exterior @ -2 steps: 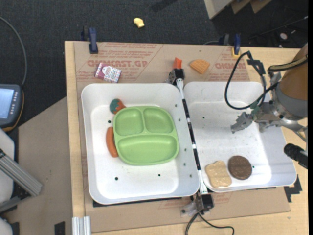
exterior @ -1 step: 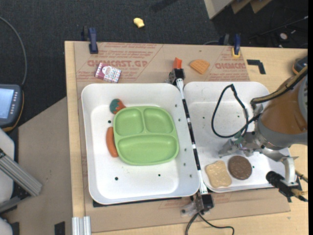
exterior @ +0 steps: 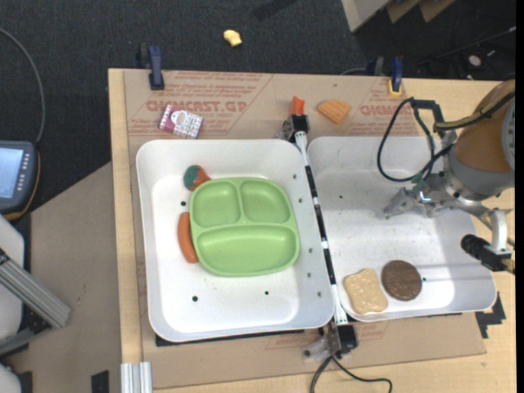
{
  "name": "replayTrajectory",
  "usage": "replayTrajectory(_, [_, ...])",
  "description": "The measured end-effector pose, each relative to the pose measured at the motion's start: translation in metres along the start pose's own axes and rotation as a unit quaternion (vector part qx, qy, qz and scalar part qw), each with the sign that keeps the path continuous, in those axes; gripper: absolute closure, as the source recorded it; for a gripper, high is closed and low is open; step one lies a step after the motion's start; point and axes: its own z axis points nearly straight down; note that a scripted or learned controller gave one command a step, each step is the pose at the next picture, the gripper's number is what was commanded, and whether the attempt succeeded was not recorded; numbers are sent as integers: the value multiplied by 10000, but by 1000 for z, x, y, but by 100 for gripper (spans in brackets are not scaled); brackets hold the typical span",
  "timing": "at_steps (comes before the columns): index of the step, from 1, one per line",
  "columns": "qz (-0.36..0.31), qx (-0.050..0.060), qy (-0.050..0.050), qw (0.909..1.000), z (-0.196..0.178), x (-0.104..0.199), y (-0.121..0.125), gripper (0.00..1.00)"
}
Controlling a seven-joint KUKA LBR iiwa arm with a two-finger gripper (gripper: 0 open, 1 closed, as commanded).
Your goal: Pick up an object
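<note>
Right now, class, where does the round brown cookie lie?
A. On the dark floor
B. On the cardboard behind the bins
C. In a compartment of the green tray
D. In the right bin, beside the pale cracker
D: the round brown cookie sits at the right bin's near edge, next to the pale cracker.

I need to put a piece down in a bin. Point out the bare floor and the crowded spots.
Left bin: bare strip along the near edge, in front of the green divided plate; crowded where the orange piece and the green-and-orange toy hug the plate's left. Right bin: bare middle; tan biscuit and brown disc crowd the near edge; gripper hangs right.
</note>
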Motion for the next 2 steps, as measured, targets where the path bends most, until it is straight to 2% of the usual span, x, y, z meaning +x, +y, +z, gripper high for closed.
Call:
replayTrajectory(1, [-16, 45, 80, 10000, -2, -21, 47, 0])
replayTrajectory(2, [-16, 135, 126, 9998, 2, -18, 90, 0])
